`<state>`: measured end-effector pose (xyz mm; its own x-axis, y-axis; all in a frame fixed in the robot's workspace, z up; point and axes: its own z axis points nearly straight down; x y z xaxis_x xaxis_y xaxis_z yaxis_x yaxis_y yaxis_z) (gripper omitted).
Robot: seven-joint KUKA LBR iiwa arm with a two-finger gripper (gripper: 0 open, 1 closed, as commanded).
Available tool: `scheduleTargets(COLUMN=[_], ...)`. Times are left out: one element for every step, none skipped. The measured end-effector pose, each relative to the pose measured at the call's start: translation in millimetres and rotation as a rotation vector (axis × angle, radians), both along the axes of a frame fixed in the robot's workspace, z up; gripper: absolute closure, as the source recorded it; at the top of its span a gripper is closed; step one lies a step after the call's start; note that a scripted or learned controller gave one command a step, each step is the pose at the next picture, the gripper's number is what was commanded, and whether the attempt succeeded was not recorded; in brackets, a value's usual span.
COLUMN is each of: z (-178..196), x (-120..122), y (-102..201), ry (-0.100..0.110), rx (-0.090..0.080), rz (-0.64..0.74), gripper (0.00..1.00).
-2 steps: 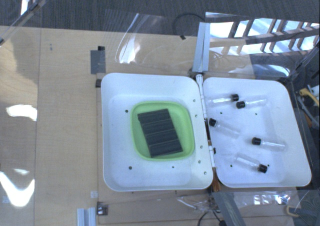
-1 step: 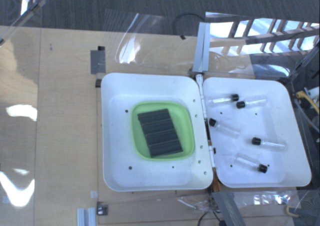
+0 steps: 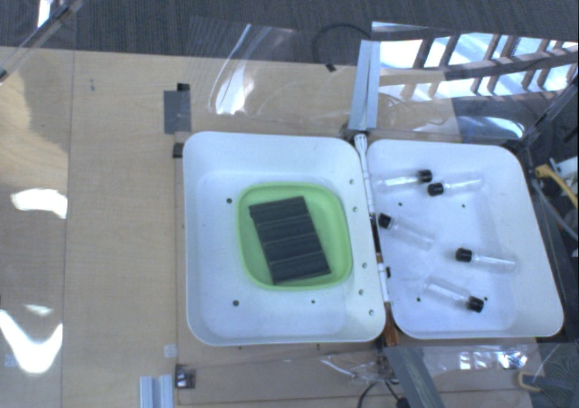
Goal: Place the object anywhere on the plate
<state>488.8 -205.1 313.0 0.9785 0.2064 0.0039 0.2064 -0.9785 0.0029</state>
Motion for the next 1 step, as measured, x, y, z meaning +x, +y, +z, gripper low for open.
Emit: scheduleTargets(z=[21.7], x=[0.1], y=[-0.7], ry=[-0.004], rx=[-0.003], rz=[0.002], gripper=[0.00])
